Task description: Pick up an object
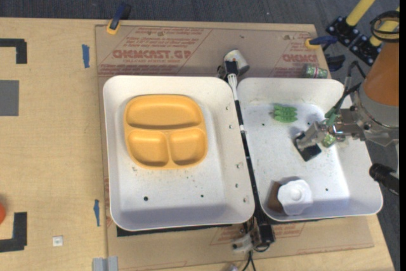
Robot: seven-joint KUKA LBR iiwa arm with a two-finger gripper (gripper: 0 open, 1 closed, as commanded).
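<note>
The cardboard sheet (pixel 158 47) says "CHEMCAST" (red letters). The claw (pixel 309 144) is low in the right bin (pixel 355 193), and I cannot tell its grip. A green toy (pixel 285 113) lies near it.

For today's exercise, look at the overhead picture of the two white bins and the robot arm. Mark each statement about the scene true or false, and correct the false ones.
1. The yellow divided tray lies in the left bin. True.
2. The small green object lies in the left bin. False: it lies in the right bin.
3. The gripper is over the right bin. True.
4. The white bottle stands at the right bin's far edge. False: it is near the front edge.
</note>
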